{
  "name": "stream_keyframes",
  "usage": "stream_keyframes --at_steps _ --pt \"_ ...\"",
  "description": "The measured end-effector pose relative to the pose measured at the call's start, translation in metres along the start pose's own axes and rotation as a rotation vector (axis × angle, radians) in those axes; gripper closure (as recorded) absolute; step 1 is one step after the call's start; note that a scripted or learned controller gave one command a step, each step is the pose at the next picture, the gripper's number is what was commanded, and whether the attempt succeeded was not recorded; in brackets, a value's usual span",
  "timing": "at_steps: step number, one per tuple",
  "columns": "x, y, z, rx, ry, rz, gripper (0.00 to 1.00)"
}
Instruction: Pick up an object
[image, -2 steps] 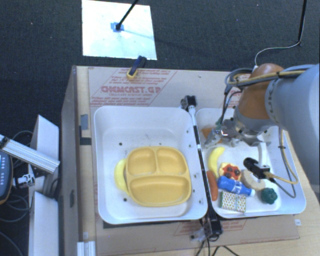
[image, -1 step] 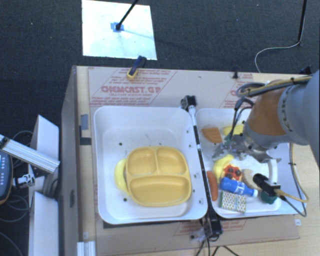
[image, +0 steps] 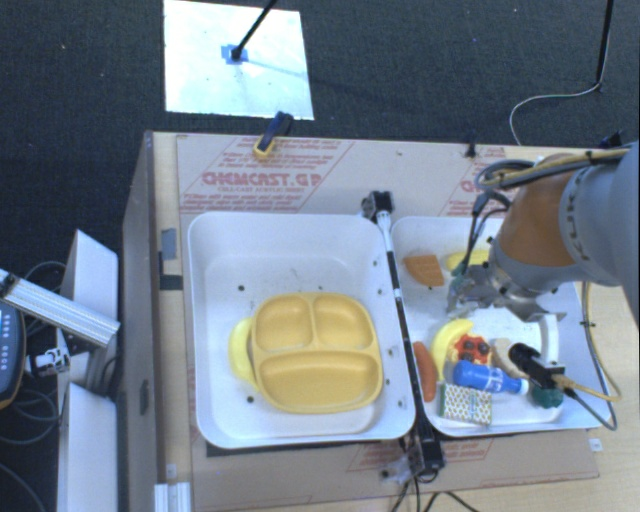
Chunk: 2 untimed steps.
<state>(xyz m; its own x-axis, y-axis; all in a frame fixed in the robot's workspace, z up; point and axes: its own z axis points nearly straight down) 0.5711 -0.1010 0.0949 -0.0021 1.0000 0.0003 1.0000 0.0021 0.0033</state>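
Observation:
My gripper (image: 466, 297) reaches down into the right bin (image: 570, 420), just above a yellow banana (image: 451, 335). An orange wedge (image: 423, 270) lies to its left, and a yellow item (image: 462, 262) peeks out behind it. In front of the banana sit a red and orange toy (image: 473, 350), a blue bottle (image: 488, 378), an orange sausage-shaped piece (image: 426, 371) and a checkered packet (image: 466, 405). A dark green item (image: 546, 398) lies at the bin's front right. I see nothing held between the gripper's parts.
The left bin (image: 215, 300) holds a yellow divided tray (image: 315, 352) lying on a yellow plate (image: 238, 350). A black rail (image: 395, 290) separates the two bins. The grey arm (image: 560, 230) overhangs the right bin's back right.

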Motion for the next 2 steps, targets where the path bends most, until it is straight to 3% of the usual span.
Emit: stream_keyframes --at_steps 1,2 --pt "0.000 0.000 0.000 0.000 0.000 0.000 0.00" --pt "0.005 0.097 0.012 0.003 0.000 0.001 0.00"
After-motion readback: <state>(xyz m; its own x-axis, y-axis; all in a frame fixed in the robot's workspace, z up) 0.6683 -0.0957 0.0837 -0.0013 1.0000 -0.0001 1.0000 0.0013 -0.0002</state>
